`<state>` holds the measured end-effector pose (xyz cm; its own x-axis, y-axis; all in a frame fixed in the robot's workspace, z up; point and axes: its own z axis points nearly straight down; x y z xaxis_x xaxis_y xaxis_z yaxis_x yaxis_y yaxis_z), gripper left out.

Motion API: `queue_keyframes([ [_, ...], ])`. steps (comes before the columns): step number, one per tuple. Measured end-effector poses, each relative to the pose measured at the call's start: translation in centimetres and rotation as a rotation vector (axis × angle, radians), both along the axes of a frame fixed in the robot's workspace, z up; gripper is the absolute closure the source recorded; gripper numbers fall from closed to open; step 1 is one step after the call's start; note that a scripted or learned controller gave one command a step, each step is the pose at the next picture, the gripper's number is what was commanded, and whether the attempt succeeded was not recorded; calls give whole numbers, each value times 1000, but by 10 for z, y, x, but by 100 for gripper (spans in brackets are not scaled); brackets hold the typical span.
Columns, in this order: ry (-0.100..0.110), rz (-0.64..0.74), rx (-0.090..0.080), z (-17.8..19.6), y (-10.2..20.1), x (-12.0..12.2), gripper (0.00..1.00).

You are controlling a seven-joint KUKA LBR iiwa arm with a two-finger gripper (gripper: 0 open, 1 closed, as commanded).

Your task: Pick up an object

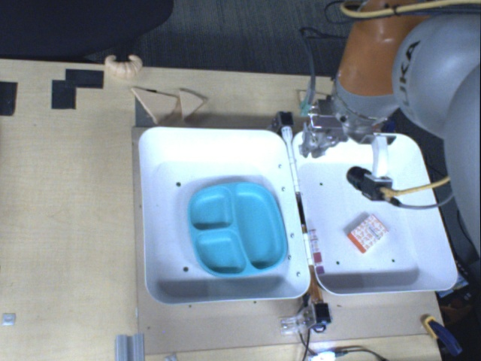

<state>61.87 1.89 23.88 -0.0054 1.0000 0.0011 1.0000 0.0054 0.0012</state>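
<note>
Nothing lifted yet: gripper (314, 143) hovers over right bin (421, 277), grip state indiscernible; orange-patterned block (367, 232) lies untouched.

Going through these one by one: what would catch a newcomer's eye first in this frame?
Likely the bright blue divided tray, lying flat in the middle of the left bin. Next, the big grey arm with its orange band at the upper right, its pincer hanging over the far left corner of the right bin. Last, a small orange-and-white packet lies alone on that bin's floor, nearer the camera and apart from the pincer.
</note>
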Motion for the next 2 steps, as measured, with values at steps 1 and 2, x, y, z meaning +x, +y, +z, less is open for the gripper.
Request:
queue_keyframes([
  [1, -1, 0, -1, -23, -3, 36, 100],
  [2, -3, -2, -1, 15, -20, 51, 100],
])
